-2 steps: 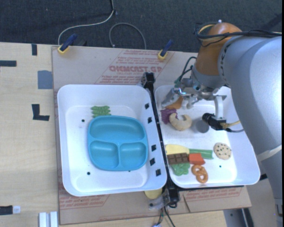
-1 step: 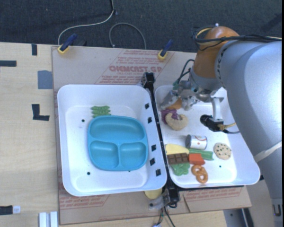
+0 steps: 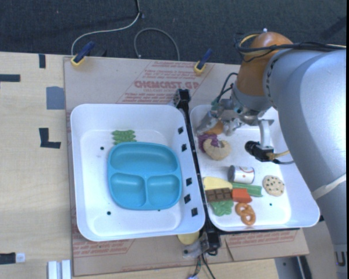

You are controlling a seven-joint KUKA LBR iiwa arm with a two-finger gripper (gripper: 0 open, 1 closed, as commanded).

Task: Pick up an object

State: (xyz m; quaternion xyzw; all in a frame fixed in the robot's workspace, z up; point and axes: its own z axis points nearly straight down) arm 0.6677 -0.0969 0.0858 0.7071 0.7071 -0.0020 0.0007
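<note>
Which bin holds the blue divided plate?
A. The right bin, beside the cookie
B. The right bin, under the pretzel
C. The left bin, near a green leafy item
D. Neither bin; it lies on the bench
C: the blue divided plate lies in the left bin, just below the green leafy item, while the cookie and pretzel are in the right bin.

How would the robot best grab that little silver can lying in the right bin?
Probably from straight above, fingers closing across the round body of the can at its middle. It lies on its side, so the curved wall offers two opposite faces. There is free floor above and right of it; the yellow wedge and green stick crowd its lower side.
</note>
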